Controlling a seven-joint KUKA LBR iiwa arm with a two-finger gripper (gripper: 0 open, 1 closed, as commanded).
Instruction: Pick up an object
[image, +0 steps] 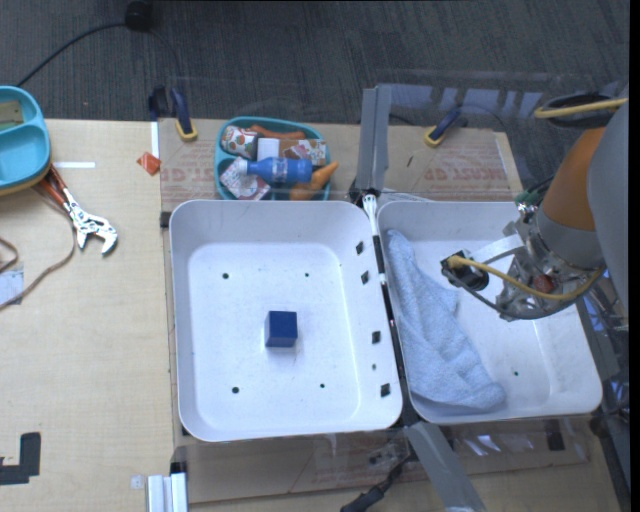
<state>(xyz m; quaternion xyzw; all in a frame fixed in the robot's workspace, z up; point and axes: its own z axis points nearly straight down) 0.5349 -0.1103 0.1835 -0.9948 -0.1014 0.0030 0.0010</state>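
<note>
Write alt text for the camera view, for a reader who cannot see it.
A robot arm's gripper hangs over the right white bin, beside a crumpled pale blue towel lying in it. The left bin holds one blue cube. A teal tub of small items sits behind it.

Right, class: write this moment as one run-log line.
gripper: over right bin, beside towel | right bin: pale blue towel | left bin: blue cube

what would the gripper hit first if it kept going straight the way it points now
Probably the bare floor of the right bin: the gripper seems to point down beside the pale blue towel, not over it. Depth is unclear, so the towel's edge can't be ruled out.
</note>
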